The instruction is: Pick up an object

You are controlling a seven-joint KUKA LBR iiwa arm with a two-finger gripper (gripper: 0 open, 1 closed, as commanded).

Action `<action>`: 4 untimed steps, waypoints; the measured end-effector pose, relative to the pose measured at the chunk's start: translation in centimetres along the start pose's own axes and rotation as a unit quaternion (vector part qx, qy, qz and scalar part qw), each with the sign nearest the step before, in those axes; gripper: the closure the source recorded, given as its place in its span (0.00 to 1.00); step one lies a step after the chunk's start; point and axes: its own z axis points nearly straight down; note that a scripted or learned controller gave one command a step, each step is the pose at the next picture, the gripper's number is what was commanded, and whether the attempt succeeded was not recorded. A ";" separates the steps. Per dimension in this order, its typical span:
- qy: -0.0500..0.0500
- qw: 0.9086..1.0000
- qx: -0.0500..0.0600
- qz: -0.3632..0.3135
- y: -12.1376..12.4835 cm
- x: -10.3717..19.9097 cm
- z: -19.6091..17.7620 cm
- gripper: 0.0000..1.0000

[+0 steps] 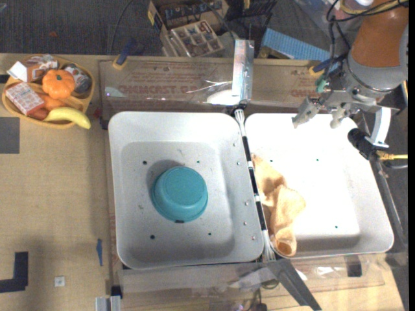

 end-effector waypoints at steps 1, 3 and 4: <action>0.000 1.000 0.000 -0.008 -2.9 -2.3 -0.1 0.00; -0.002 0.993 -0.009 -0.121 -13.6 -1.7 15.3 0.00; -0.001 0.980 -0.002 -0.200 -9.8 0.6 9.9 0.00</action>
